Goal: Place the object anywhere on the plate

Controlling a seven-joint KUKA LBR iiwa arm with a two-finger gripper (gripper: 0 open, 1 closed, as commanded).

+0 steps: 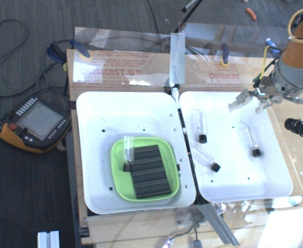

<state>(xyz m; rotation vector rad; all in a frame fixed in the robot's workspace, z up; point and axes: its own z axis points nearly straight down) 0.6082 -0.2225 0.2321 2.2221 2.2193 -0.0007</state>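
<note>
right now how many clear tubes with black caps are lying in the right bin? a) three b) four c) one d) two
a) three: the right bin holds three tubes, one near its left wall, one lower down and one toward the right, while a fourth tube lies on the green plate in the left bin.

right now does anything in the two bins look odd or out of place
Nothing is spilled or broken. One clear plastic tube with a black cap already lies on the green square plate, beside a black ridged block. Three more tubes lie scattered at different angles in the right white bin.
</note>
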